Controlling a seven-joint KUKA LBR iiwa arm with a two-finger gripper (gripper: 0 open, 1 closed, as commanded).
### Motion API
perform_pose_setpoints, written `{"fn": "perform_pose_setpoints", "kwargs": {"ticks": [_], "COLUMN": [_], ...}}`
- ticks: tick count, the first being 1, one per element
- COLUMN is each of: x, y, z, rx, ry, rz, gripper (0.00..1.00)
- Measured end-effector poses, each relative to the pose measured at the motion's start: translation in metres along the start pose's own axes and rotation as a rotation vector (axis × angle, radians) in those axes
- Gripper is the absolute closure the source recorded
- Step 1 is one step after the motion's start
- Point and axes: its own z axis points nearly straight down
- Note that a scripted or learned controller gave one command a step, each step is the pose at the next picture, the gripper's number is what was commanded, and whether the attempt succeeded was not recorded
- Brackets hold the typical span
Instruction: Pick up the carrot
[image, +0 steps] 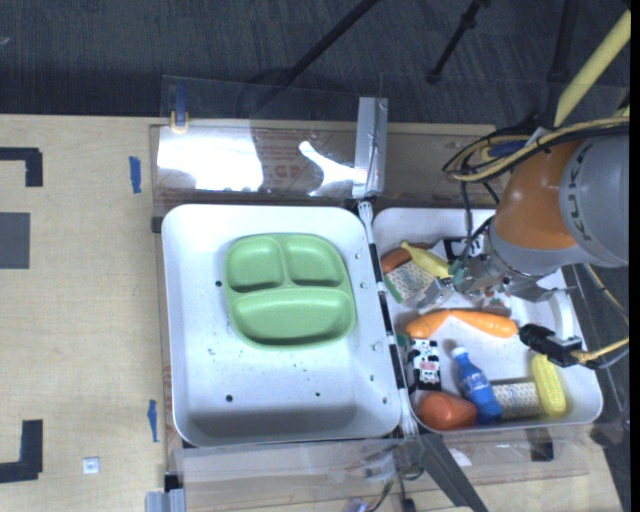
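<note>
Nearest the camera, along the front wall of the right bin (590, 405), an orange-red rounded piece (446, 409) lies beside a blue bottle (473, 381) with a white cap, a grey mesh-textured cylinder (515, 397) and a yellow corn cob (547, 385). A small black-and-white patterned item (426, 362) sits against the divider between the bins. Just behind these the carrot (462, 324) lies flat across the middle of the right bin, lengthwise from left to right, its paler end toward the divider. Directly behind the carrot the pincer (470, 279) hangs low over the bin, its fingers lost in clutter and cable, so whether it is released or clenched cannot be told; the carrot is not between them. A yellow banana-like piece (424, 260) and a crinkled packet (407, 283) lie to its left. The left bin (190, 300) holds a green divided tray (289, 288). Farther back, a clear plastic panel (262, 150) stands on the desk (70, 320).
</note>
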Motion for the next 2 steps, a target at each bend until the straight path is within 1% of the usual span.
{"fn": "perform_pose_setpoints", "kwargs": {"ticks": [1, 2], "x": [-0.017, -0.091], "y": [-0.094, -0.121], "z": [0.009, -0.037], "rx": [0.000, 0.003], "ry": [-0.001, 0.002], "rz": [-0.099, 0.011], "gripper": [0.00, 0.00]}}
